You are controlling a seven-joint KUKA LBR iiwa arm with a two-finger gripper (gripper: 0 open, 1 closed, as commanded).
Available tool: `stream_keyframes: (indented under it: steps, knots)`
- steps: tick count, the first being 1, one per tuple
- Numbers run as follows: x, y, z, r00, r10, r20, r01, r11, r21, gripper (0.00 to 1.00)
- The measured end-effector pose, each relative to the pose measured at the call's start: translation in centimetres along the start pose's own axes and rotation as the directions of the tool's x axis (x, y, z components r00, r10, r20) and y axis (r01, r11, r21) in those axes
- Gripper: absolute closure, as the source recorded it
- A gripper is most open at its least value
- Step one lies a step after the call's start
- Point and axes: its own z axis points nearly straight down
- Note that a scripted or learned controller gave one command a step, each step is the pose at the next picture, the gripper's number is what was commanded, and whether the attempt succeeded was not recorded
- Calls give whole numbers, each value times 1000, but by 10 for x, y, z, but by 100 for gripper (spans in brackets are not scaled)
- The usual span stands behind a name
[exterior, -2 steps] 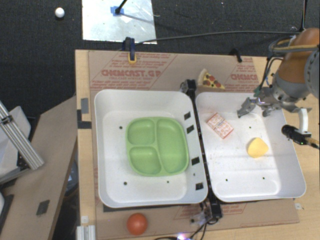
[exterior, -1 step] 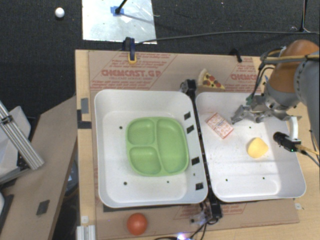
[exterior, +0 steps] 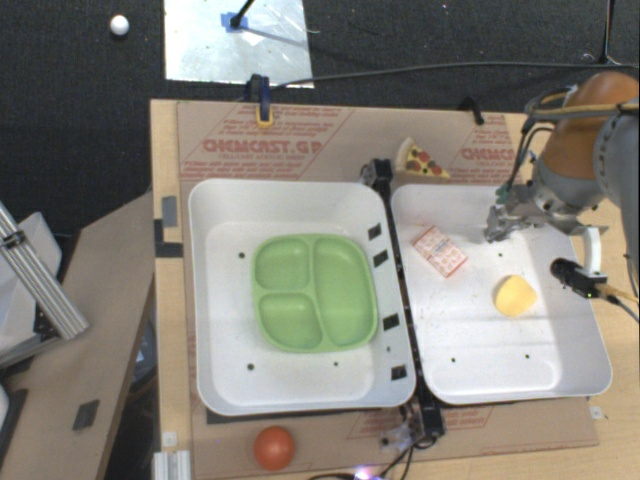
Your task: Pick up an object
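The arm [exterior: 590,138] is cut off by the right edge. The gripper [exterior: 498,224] is too small for its finger spacing to be judged. The print on the pink packet [exterior: 440,251] cannot be read.

tray [exterior: 315,293] in L bin [exterior: 215,268], block [exterior: 515,295] in R bin [exterior: 560,368]
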Motion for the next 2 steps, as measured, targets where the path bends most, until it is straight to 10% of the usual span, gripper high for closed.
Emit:
stream_keyframes:
  steps: [2]
  knots:
    - [-11, -7, -101, 1000, 5, 0, -5, 1000, 0, 100]
